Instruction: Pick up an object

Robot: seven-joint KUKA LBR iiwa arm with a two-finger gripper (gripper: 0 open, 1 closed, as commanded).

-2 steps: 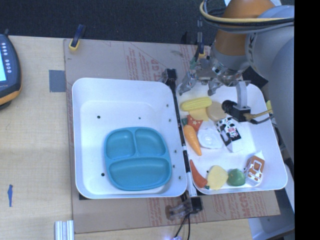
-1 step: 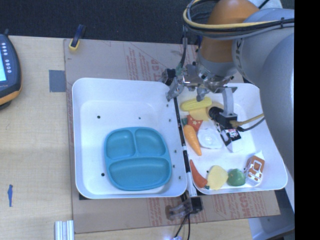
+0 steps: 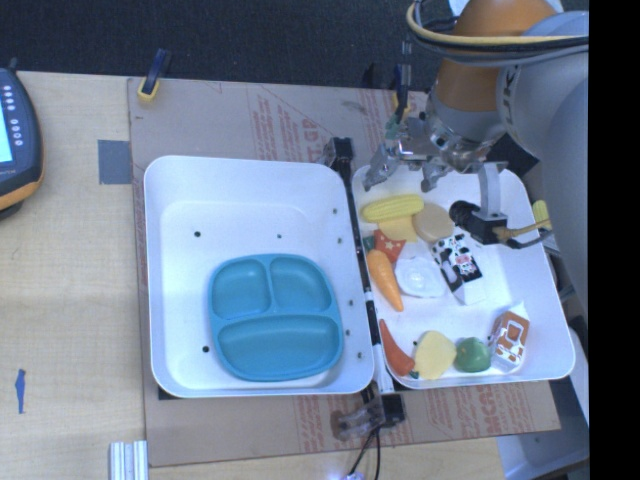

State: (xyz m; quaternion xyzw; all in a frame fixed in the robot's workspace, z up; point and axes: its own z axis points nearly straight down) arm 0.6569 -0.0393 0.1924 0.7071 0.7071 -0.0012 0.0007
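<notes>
The arm [image 3: 500,38] runs off the frame's top and right edges and hides the right bin's [image 3: 545,298] far corner; a grey handset [image 3: 15,138] is cropped at left.

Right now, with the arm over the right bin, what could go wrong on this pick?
The end effector hangs open just above the corn, which lies against a tan disc and the carrot. Closing there might nudge the neighbours or catch two items. It is also near the bin's far rim, so a finger could clip it.
</notes>
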